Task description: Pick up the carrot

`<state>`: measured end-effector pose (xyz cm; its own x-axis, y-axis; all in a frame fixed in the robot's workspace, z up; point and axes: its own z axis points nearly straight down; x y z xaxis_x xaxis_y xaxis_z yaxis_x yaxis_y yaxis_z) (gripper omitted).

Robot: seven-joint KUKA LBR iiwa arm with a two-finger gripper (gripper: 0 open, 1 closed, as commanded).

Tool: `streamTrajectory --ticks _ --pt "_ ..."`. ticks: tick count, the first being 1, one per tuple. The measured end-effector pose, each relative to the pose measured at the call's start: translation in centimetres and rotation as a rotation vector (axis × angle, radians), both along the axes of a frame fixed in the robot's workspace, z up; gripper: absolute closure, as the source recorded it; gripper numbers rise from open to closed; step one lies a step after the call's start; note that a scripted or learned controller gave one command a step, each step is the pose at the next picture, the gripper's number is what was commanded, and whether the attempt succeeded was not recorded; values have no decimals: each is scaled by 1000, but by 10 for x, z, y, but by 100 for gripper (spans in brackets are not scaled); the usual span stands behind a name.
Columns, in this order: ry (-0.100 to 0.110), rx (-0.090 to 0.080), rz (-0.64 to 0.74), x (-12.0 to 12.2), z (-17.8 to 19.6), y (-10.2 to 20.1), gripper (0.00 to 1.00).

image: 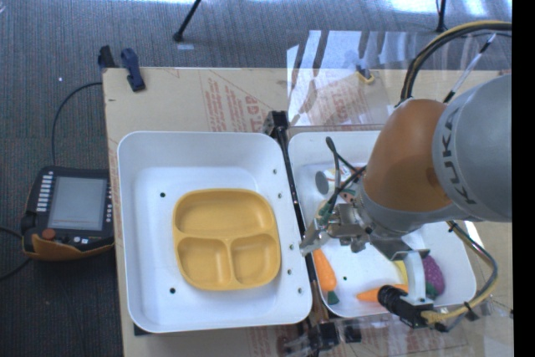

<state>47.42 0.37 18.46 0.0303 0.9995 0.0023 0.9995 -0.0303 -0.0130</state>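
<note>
White bins, a yellow tray, small bright things at the right.

You're looking at two plain white bins: the left bin [142, 180] holds a mustard-yellow tray [226, 247], all one shade with no pattern. Along the left edge of the right bin [305, 148] the carrot [323, 268] is orange with a dark green tip. Towards that bin's lower right corner you'll find a small orange piece [370, 294], a pale yellow piece [412, 272] and a purple thing [434, 275]. The arm [489, 150] is grey with a dull orange band. The bench [201, 96] is tan with faded red print, and a blue clamp [132, 69] sits at its upper left corner.
</note>
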Motion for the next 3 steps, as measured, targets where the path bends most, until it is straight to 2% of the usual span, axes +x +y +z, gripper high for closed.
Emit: streamTrajectory --ticks 1,2,3 --pt "5 2 -13 0 9 -4 100" --pt "13 4 -19 0 17 -6 100" --pt "-3 3 347 0 1 -14 100"
